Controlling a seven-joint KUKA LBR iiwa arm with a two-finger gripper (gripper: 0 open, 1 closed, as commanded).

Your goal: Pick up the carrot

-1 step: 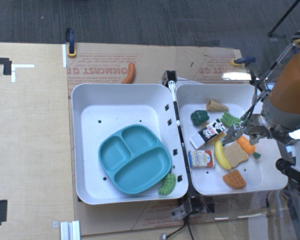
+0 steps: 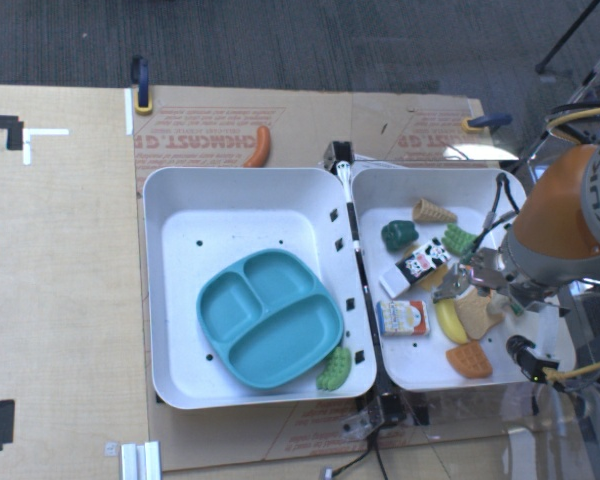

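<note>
An orange, stubby wedge-shaped piece (image 2: 469, 360), probably the carrot, lies near the front edge of the right bin (image 2: 555, 343). My gripper (image 2: 462, 280) hangs low over the middle of that bin, above a yellow banana (image 2: 448, 322) and a tan bread slice (image 2: 475, 315). It is a short way behind the orange piece. The grey wrist and orange band (image 2: 560, 213) hide part of the bin's right side. Another long orange-red item (image 2: 258, 146) rests on the cardboard behind the left bin.
The right bin also holds an ice-cream cone (image 2: 433, 210), a dark green vegetable (image 2: 399, 234), a light green piece (image 2: 458, 239), a cow-print carton (image 2: 416, 264) and a small box (image 2: 401, 317). In the left bin sit a teal divided plate (image 2: 270, 316) and a green item (image 2: 334, 369).
</note>
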